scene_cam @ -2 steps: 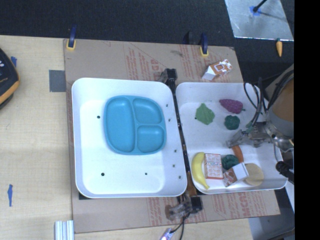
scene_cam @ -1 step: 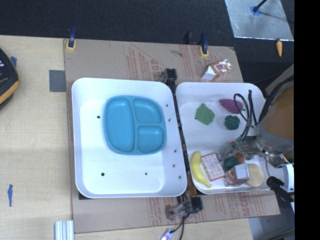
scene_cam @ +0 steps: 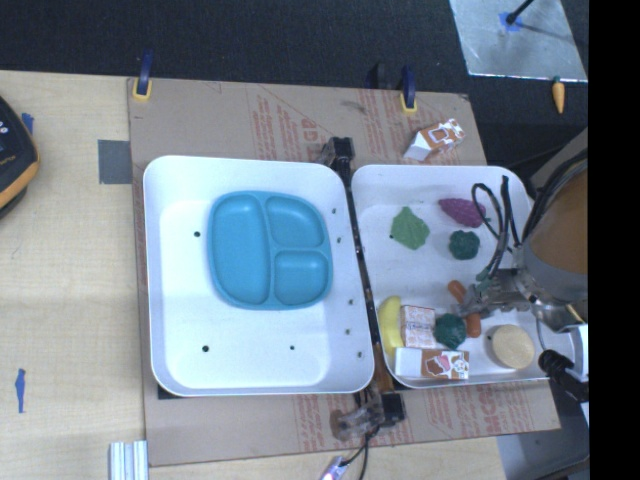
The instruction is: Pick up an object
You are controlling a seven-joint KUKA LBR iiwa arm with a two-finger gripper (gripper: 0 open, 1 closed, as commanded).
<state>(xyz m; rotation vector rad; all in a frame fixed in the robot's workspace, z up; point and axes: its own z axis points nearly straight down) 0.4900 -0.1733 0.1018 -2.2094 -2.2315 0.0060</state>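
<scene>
low over the right bin (scene_cam: 430,180), the gripper (scene_cam: 487,290) hovers; finger state unclear.

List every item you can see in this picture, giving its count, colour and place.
Bins: 2, white, side by side on bench.
Divided plate: 1, light blue, left bin.
Leafy toy: 1, green, right bin.
Purple toy: 1, right bin, far side.
Round toys: 2, dark green, right bin.
Banana: 1, yellow, right bin, left wall.
Small cartons: 2, white-orange, right bin, near side.
Disc: 1, cream, right bin.
Carton: 1, outside bins.
Clamps: 2, yellow-blue, far edge.
Tool: 1, dark, over right bin.
</scene>
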